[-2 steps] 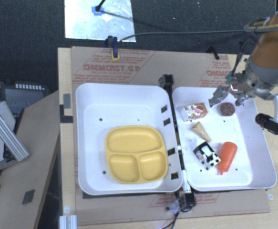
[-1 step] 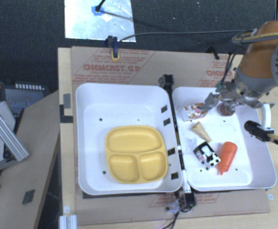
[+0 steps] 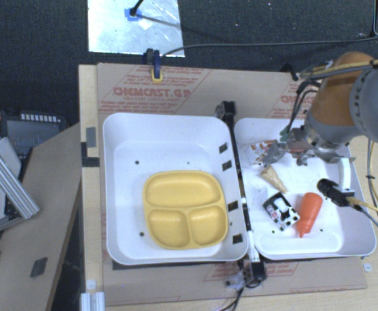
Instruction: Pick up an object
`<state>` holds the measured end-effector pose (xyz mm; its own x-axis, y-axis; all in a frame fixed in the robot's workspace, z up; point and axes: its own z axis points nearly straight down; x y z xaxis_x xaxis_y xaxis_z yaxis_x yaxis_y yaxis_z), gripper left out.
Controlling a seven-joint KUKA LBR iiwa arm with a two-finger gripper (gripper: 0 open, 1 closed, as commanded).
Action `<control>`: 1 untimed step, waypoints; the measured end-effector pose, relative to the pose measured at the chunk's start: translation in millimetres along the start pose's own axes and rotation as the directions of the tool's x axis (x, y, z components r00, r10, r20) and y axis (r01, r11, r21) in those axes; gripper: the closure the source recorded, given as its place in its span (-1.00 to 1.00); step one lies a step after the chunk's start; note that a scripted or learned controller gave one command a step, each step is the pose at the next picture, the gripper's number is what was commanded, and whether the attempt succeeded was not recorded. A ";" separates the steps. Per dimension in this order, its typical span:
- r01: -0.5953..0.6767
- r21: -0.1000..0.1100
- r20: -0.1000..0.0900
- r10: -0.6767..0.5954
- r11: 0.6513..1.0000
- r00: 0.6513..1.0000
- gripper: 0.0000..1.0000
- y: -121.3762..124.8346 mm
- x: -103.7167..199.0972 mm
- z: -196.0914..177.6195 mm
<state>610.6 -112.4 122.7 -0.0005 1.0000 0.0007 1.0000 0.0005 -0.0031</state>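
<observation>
My gripper (image 3: 276,151) hangs low over the back left part of the right bin (image 3: 354,241), on the end of the grey arm with the orange band (image 3: 341,92). It sits right at a small pale packet with red print (image 3: 262,149); whether it touches the packet is unclear. Just in front of the gripper lies a tan wedge-shaped piece (image 3: 273,177). Nearer the front of the bin are a black-and-white object (image 3: 279,210) and, to its right, an orange bottle-shaped object (image 3: 309,214) lying tilted.
The left bin (image 3: 120,173) holds a yellow divided plate (image 3: 184,209) toward its front. A black-clipped rim (image 3: 235,173) runs between the two bins. Both bins rest on a cardboard sheet (image 3: 176,89).
</observation>
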 end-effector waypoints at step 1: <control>-0.001 -0.007 0.002 0.001 1.000 1.000 1.00 1.8 -0.7 -14.4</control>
<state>612.5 -113.1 137.1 0.0000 1.0000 -0.0011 1.0000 0.0000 0.0040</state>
